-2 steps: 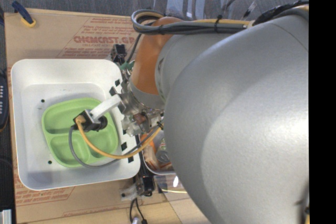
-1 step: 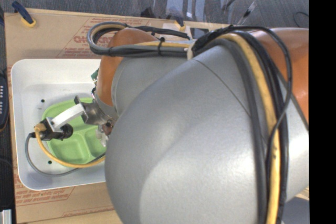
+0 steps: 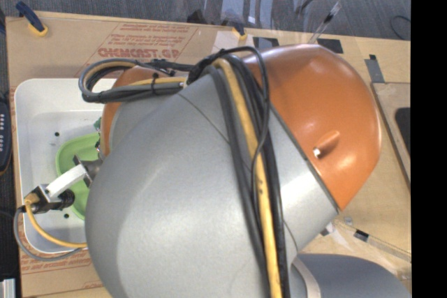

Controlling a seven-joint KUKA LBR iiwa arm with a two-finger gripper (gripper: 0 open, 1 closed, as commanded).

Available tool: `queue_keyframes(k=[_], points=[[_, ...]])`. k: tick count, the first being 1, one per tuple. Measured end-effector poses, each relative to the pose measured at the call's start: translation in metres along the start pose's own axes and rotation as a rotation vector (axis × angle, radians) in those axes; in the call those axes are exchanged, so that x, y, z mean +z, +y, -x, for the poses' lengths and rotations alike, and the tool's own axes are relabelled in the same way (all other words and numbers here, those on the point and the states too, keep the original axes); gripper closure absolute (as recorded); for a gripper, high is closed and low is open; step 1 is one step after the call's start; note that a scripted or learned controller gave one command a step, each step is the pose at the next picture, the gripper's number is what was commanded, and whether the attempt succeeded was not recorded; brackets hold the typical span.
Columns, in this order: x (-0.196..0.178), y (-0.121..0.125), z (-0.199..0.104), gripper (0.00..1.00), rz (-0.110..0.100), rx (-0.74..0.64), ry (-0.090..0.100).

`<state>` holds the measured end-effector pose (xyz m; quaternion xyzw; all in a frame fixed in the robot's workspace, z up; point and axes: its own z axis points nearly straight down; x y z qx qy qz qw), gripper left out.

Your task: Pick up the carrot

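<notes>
Arm: the grey arm with its orange band lies over most of both bins.
Cables: black and yellow cables run along the arm's top.
Gripper: under the arm's bulk; open or closed, cannot tell.
Carrot: cannot tell where it lies, nor how it sits relative to the gripper.
Left bin: white, holding a green thing at the arm's edge.
Writing: "CHEMCAST GP" in red on the brown sheet covering the tabletop; the smaller lines above it are too small to read.
</notes>
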<state>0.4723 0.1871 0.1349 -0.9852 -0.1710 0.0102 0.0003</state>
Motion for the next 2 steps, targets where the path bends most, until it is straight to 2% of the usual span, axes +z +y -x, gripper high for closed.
queue_keyframes(k=[1,2], points=[[0.042,0.047,-0.007,1.0,-0.001,-0.14,0.013],[-0.079,0.014,0.003,1.0,-0.002,-0.08,0.015]])
